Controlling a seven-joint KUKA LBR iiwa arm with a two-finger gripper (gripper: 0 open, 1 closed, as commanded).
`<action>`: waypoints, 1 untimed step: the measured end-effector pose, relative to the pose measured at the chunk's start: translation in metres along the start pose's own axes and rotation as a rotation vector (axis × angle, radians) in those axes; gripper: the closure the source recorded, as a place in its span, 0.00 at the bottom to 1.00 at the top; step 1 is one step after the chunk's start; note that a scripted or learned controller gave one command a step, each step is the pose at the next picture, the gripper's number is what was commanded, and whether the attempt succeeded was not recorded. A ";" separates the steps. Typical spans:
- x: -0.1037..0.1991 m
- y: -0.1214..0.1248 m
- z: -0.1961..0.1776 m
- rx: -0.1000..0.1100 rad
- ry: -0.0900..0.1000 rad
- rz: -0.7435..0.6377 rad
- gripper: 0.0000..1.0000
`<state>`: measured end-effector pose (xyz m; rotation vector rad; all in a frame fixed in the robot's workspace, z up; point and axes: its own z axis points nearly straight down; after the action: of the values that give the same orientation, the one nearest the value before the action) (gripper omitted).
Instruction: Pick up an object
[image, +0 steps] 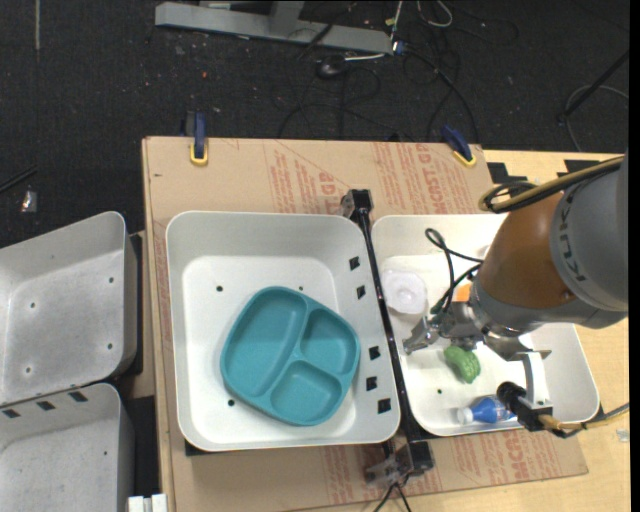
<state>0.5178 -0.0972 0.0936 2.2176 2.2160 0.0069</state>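
We saw a smooth, matt teal plastic plate (290, 355) in a glossy white plastic bin (190, 300), on a desk (300, 170) topped with rough brown printed cardboard.

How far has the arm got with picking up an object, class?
Done: the gripper is down in the right bin, beside the green object. In hand: nothing visibly held. Left: grasping and lifting; the green object, white cup and blue bottle lie in the bin.
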 end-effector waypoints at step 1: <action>-0.002 0.001 -0.013 -0.006 -0.003 0.004 1.00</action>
<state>0.5191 -0.0988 0.1066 2.2170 2.2074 0.0098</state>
